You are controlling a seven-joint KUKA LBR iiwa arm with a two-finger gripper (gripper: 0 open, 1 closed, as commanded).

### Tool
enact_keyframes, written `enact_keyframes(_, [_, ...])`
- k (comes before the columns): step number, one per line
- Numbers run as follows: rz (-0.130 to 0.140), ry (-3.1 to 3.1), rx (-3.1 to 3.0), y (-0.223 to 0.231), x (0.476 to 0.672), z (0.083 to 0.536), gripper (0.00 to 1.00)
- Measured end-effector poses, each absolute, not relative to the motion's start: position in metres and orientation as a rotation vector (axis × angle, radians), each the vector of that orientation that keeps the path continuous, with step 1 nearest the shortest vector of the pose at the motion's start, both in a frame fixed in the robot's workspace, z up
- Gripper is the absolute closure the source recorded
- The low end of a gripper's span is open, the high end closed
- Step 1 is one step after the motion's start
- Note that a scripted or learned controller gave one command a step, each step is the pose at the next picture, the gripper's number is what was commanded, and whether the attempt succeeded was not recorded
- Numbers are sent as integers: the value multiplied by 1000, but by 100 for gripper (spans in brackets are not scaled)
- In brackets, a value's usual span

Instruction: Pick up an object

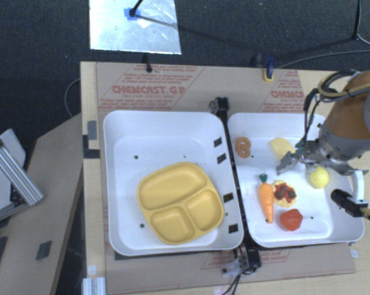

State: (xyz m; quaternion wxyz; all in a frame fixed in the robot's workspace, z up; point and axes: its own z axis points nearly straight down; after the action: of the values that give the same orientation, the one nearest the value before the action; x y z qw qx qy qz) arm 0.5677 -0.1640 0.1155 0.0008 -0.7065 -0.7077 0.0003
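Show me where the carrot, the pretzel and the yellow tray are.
carrot [267, 200]: camera view, middle of its orange body.
pretzel [242, 145]: camera view, on its ring.
yellow tray [173, 186]: camera view, floor of its large compartment.

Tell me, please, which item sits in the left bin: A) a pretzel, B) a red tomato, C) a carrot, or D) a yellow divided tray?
D: the yellow divided tray lies alone in the left bin, while the carrot, pretzel and tomato all lie in the right bin.
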Motion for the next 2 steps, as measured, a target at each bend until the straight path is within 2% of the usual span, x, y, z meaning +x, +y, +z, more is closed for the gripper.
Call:
enact_keyframes(1, [1,-2222,-2220,-164,568,83,0])
enact_keyframes(2, [-3,-2225,-2222,-164,569,95,100])
